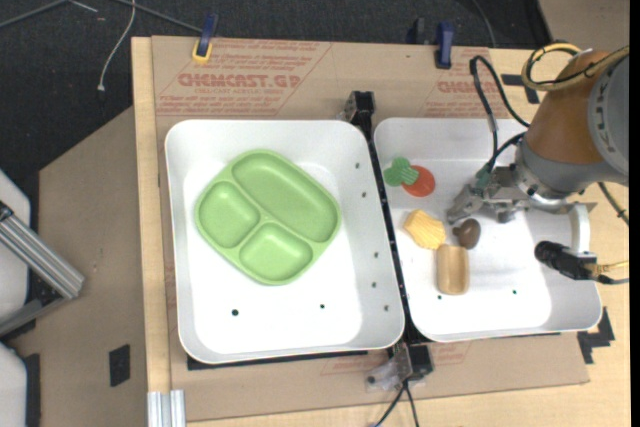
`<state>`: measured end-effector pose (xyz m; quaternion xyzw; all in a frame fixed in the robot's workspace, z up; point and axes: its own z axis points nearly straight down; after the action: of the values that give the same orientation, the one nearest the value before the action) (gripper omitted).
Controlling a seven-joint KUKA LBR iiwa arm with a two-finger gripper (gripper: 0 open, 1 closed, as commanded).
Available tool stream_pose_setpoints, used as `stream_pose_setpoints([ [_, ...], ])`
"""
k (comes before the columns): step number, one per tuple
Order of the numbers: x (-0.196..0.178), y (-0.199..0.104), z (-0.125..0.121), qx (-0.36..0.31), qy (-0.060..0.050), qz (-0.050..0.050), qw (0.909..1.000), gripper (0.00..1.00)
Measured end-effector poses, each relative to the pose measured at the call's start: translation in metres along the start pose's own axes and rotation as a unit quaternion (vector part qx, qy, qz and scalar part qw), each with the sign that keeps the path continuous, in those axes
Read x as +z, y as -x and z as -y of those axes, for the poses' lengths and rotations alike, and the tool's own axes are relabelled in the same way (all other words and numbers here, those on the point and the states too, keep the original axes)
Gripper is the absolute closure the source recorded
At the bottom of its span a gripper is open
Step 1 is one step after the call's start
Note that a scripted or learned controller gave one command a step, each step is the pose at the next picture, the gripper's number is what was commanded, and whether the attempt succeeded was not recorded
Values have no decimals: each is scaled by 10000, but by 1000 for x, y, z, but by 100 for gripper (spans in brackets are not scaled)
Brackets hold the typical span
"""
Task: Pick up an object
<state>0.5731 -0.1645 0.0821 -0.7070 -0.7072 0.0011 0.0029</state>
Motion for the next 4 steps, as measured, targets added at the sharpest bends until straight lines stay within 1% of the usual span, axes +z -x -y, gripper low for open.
stream_pose_setpoints([
  [1,-14,0,-2,1,31,6,10000,100],
  [2,-61,-4,-8,-9,55,19,10000,100],
  [3,-105,-8,-8,-6,59,19,10000,100],
  [4,-160,-8,-9,-7,68,23,10000,100],
])
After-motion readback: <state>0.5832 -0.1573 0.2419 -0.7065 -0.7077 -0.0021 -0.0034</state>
